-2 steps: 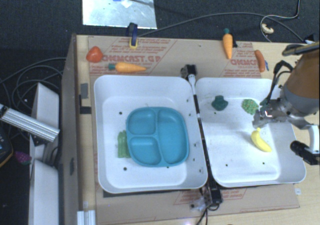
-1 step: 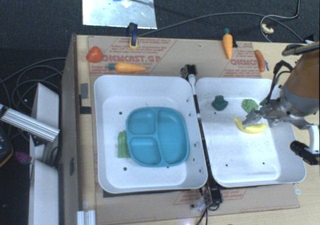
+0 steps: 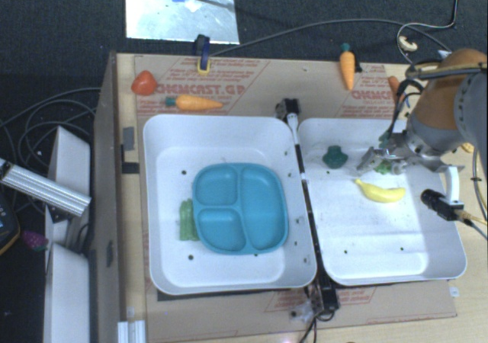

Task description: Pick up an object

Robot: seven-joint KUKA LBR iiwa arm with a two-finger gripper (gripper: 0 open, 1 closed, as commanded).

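The banana (image 3: 381, 193) lies mid right bin (image 3: 396, 258), untouched. Just at its 12 o'clock hovers the gripper (image 3: 379, 161); its spread cannot be told. The approach step is judged in hand; next comes descent. A green piece (image 3: 334, 157) at 10 o'clock crowds little.

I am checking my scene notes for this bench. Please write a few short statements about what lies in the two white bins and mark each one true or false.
1. The blue divided plastic plate lies in the left white bin. True.
2. The yellow toy banana lies in the left bin. False: it lies in the right white bin.
3. A small dark teal object sits in the right bin. True.
4. The tool is above the blue plate. False: it is over the right bin, near the banana.
5. A green piece lies beside the plate's left edge. True.
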